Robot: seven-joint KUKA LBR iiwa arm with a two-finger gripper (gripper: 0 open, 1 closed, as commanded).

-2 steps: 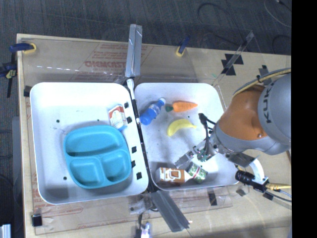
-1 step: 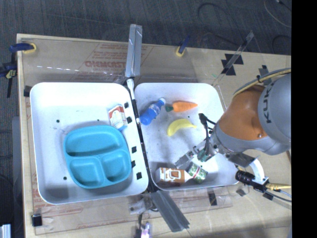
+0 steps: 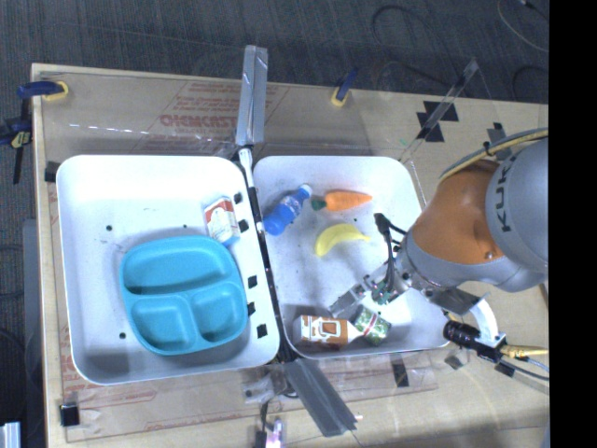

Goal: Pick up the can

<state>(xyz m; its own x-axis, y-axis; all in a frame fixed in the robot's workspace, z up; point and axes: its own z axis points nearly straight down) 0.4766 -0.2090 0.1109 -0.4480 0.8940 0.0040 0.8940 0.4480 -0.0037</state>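
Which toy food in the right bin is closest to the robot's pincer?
The yellow banana. It lies closer to the pincer than the orange carrot, which sits farther up by the blue bottle.

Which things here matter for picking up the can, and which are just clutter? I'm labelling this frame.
Job: can; gripper above it.

Lying about: carton, banana, carrot, blue bottle, blue tray, small box.
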